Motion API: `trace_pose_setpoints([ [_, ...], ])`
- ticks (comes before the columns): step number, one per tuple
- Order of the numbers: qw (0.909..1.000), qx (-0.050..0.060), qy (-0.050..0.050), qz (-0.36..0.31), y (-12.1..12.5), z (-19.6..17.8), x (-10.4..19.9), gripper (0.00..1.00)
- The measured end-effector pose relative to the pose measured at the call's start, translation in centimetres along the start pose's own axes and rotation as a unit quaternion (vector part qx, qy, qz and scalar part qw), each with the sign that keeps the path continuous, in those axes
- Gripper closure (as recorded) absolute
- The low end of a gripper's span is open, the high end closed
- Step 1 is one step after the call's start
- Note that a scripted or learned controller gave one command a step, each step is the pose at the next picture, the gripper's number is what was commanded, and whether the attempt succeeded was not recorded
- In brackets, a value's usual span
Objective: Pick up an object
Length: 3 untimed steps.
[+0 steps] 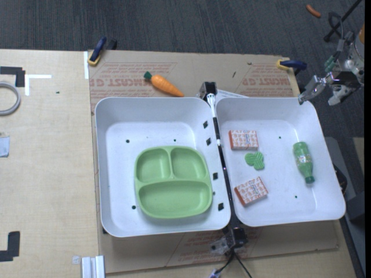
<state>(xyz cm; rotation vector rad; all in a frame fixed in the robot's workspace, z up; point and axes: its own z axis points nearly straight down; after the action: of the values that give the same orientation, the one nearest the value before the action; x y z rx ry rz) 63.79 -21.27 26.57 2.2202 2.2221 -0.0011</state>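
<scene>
Tabletop bins (116,112) sit side by side; at two o'clock your claw (324,88) hangs half cut off, its grip state unreadable, above the green bottle (303,161).

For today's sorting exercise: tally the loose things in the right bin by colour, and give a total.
Orange-and-white boxes: 2 (box, box)
Green things: 2 (bottle, small leafy piece)
Total: 4
</scene>
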Motion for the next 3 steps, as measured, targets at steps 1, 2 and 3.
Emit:
trace_pose_setpoints([
  [1,0.9972,0.0,0.0,-0.075,-4.0,12.1,-0.9,0.0],
  [2,0.9698,-0.001,0.0,-0.244,-4.9,17.3,0.5,0.0],
  [3,0.9701,-0.002,-0.001,-0.243,-4.8,16.3,0.5,1.0],
])
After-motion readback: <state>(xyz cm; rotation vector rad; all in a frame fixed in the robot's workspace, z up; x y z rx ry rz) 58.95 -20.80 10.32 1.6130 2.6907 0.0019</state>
